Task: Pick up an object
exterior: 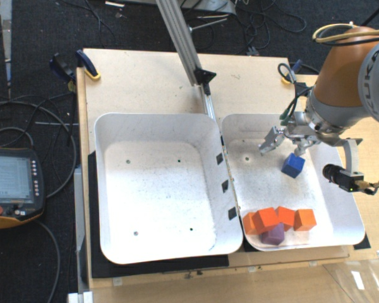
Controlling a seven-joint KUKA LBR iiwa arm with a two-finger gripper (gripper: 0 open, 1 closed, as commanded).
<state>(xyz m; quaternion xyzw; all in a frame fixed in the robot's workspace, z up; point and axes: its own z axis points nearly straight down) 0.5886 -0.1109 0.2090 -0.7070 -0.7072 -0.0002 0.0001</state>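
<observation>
A single fixed camera looks down from above the bench at a slant, far enough back to take in both white bins and the dark floor around. The arm enters from the frame's right edge.

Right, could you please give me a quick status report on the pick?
Hand open above right bin. Blue block just below it, not gripped. Orange blocks and purple piece at near edge, clear.
</observation>
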